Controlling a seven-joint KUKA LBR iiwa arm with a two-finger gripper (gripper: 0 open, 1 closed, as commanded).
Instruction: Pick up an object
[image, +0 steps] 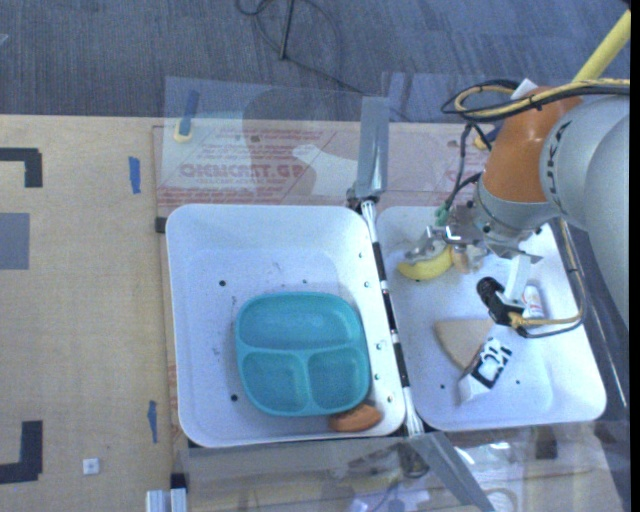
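Two white bins sit side by side; the gripper (447, 238) hangs low over the right bin (560, 395), just beside a yellow banana (425, 265). Finger state cannot be told from this angle. Risk, as judged: the curved banana lies near the divider wall, so an off-centre closure could roll it aside or catch the bin edge.

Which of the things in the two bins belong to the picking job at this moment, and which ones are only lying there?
Belonging to the job:
- two-finger gripper, low in the right white bin
- yellow banana, directly beside it

Only lying there:
- teal plastic divided tray in the left white bin
- small orange object at the tray's lower edge
- tan wedge-shaped piece
- black-and-white tool
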